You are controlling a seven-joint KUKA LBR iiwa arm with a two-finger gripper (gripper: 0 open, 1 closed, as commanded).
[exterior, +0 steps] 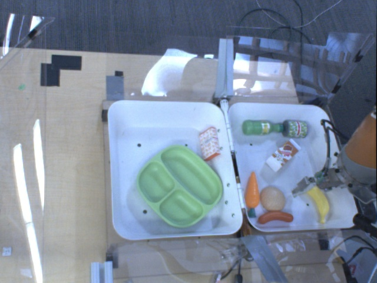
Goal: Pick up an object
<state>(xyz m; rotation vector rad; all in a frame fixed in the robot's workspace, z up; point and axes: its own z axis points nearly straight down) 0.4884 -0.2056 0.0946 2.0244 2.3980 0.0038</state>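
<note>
The right bin (294,109) holds a yellow banana (320,205) at its front right, and my gripper (316,183) hangs just above the banana's upper end. The arm's orange band (363,141) shows at the right edge. A green bottle (274,128) lies on its side along the bin's back. A small white and red carton (281,156) sits in the middle. At the front left lie an orange carrot (252,191), a round beige ball (273,198) and a red sausage (275,217).
In the left bin (147,114) lie a green divided plate (179,185) and, by the right wall, a small red and white packet (208,143). A ridge (231,158) separates the two bins. Black cables (327,135) run along the right bin's right rim.
</note>
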